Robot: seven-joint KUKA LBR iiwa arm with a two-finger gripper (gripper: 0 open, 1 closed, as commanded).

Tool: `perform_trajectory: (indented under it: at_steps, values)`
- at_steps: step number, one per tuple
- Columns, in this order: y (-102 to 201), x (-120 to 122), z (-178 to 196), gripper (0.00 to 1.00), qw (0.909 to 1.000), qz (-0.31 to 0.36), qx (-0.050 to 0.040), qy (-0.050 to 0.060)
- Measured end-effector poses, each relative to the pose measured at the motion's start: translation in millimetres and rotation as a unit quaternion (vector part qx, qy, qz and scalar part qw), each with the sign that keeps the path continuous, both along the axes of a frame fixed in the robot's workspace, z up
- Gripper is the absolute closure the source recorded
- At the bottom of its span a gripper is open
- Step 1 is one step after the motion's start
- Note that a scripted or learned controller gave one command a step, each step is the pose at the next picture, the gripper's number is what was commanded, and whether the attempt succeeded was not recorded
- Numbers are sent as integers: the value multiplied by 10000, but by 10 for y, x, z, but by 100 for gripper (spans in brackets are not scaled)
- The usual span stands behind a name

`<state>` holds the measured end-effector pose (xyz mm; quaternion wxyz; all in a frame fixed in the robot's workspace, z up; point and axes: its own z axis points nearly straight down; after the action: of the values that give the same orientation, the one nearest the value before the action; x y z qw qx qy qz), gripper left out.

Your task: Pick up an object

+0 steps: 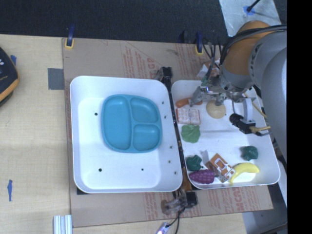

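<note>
I am hovering the end effector, its state unclear to me, over the right bin's far end beside a beige ball, likely light, smooth, best pinched across its middle.

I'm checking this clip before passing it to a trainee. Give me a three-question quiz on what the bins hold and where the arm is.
1. True or false: the blue divided plate lies in the left bin.
2. Which lies nearest the banana in the right bin? A) the purple grapes B) the dark green piece C) the tan ball
3. Fill in: the gripper hangs over the ____ end of the right bin, by the tan ball.

Key: 1 true; 2 B; 3 far.
</note>
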<state>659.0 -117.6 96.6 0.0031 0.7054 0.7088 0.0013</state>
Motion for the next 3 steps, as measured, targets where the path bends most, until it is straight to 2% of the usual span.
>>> perform_trajectory:
  at_steps: [1,2,3]
  values:
    - [220,-2,11,0,10000,1,-24,5]
    - [-133,6,9,0,10000,-3,-4,-14]
    - [132,4,9,0,10000,2,-12,-8]
